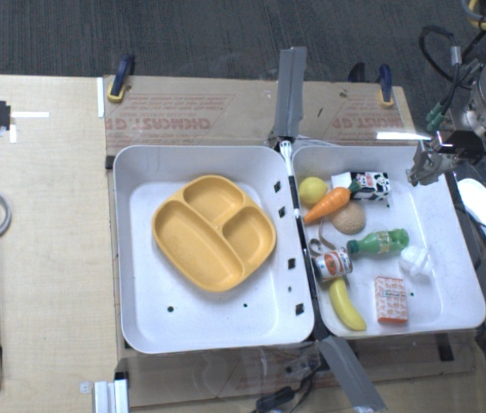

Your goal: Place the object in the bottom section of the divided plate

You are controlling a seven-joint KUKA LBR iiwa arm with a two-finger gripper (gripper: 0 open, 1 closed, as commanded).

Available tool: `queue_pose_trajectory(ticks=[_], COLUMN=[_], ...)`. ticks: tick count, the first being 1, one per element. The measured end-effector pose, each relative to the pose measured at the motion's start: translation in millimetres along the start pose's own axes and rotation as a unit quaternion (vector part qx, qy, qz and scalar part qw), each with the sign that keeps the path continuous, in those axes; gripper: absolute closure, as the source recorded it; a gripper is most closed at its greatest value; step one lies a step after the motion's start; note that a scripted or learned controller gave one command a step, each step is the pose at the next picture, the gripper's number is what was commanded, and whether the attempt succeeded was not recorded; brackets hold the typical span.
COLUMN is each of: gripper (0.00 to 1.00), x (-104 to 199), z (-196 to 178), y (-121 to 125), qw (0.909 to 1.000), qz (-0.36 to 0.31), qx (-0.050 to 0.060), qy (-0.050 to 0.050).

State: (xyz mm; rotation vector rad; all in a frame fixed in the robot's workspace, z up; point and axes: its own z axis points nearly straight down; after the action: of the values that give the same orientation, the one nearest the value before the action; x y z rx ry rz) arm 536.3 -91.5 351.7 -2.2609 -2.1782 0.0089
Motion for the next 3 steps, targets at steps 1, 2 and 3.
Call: queue_pose_trajectory(ticks=[1, 2, 3], gripper=[1.0, 0.0, 0.0], x=[34, 34, 75], z=[14, 14, 103], y=[85, 85, 30], qw=[0.9882, 0.9882, 0.9893], qz=[0.153, 0.153, 0.146], qx=[-0.001, -0.001, 0.0], qy=[0.0, 0.0, 0.0])
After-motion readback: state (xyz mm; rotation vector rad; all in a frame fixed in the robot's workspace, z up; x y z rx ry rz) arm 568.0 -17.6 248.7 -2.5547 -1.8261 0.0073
